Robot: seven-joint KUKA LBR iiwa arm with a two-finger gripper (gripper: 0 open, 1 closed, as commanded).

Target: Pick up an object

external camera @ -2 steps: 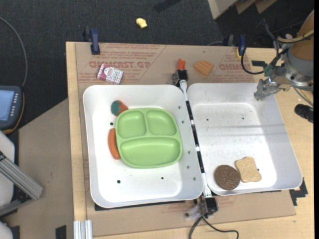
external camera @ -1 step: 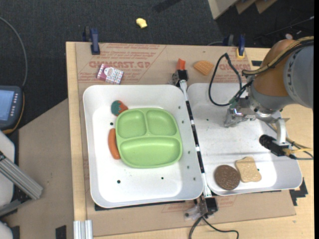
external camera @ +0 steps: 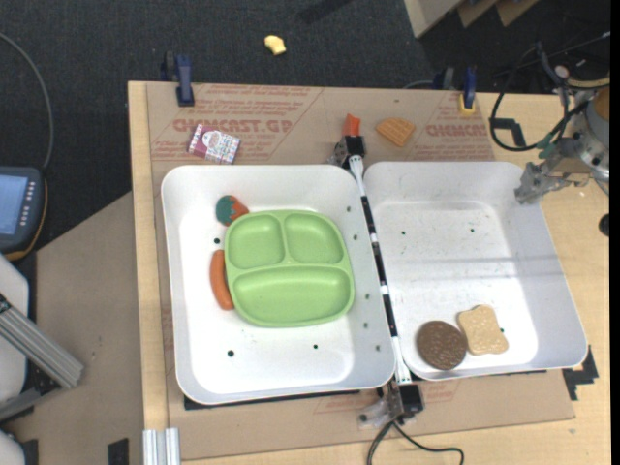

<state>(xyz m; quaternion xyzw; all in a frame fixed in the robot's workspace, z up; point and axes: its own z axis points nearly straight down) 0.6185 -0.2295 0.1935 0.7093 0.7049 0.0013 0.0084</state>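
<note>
Brown cookie (external camera: 441,344) touching cracker (external camera: 482,330), carrot (external camera: 221,280) half under green plate (external camera: 288,267), gripper (external camera: 539,180) blurred, state unclear

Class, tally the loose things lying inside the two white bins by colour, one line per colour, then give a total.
Green: 1, the divided plate
Orange: 1, the carrot
Teal and orange: 1, the small toy
Brown: 1, the round cookie
Tan: 1, the cracker
Total: 5
</note>
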